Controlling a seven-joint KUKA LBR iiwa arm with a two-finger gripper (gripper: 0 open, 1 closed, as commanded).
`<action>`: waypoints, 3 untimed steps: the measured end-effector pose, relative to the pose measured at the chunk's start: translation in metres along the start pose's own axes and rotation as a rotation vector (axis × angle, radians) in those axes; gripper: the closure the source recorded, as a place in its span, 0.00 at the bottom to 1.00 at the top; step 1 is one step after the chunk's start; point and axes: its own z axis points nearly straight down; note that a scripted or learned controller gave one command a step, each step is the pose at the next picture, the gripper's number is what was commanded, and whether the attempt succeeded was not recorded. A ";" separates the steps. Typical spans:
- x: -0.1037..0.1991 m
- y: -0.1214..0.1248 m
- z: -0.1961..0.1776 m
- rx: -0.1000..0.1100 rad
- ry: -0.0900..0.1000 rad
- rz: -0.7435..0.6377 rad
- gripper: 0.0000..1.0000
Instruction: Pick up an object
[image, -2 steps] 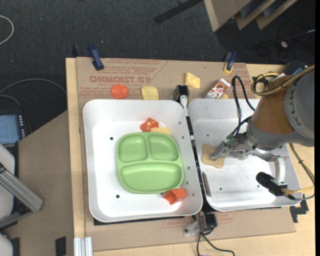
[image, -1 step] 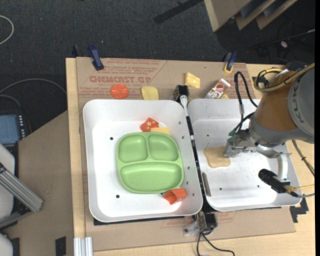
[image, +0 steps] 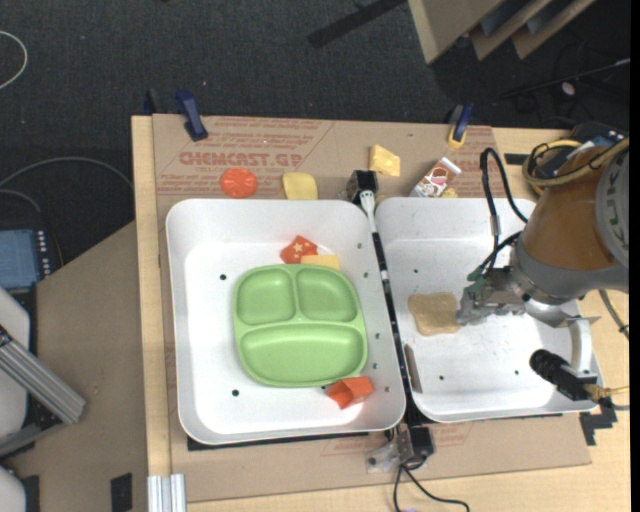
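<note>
A tan, bread-like piece (image: 433, 313) lies flat on the floor of the right bin (image: 480, 385), near its left wall. My gripper (image: 472, 303) hangs low over that bin, right against the piece's right edge. The arm comes in from the right, and its grey wrist and orange band cover the fingers. In the left bin (image: 200, 250) sits a green divided plate (image: 298, 326), with a red piece (image: 298, 250) and a pale yellow piece (image: 321, 262) at its far rim and an orange-red piece (image: 349, 392) at its near rim.
On the cardboard behind the bins lie an orange round toy (image: 238, 183), a yellow block (image: 299, 186), a yellow wedge (image: 384, 160) and a small printed packet (image: 435, 181). Blue clamps (image: 190, 115) hold the board's far edge. Black cable (image: 492, 200) loops over the right bin.
</note>
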 end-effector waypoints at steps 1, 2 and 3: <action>0.000 0.001 -0.009 -0.003 -0.002 0.000 1.00; 0.000 0.001 -0.008 -0.002 -0.001 0.000 0.00; 0.003 0.020 0.044 0.001 0.000 -0.004 0.00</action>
